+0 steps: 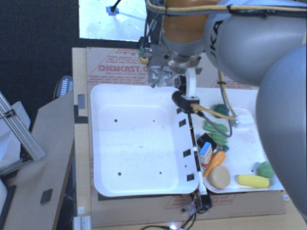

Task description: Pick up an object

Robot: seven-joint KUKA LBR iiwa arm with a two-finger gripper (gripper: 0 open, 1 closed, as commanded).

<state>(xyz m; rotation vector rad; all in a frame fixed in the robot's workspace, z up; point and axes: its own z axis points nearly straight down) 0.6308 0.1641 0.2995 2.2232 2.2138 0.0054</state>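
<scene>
My gripper (159,79) hangs over the far rim of the left bin (103,128), close to the wall between the two bins. I see nothing in it. The right bin (249,116) holds the objects: a green bean pod (217,130), a dark green piece (221,110) behind it, a small black block (205,140), a blue, white and orange carton (206,153), an orange carrot (217,159), a round tan piece (220,177), a yellow corn cob (253,180) and a green lump (265,169). All of them lie toward the near right, well apart from the gripper.
The grey arm (259,37) covers the upper right of the view and hides the right bin's far right part. A row of black clips (188,152) runs along the wall between the bins. Brown cardboard (115,66) lies under the bins.
</scene>
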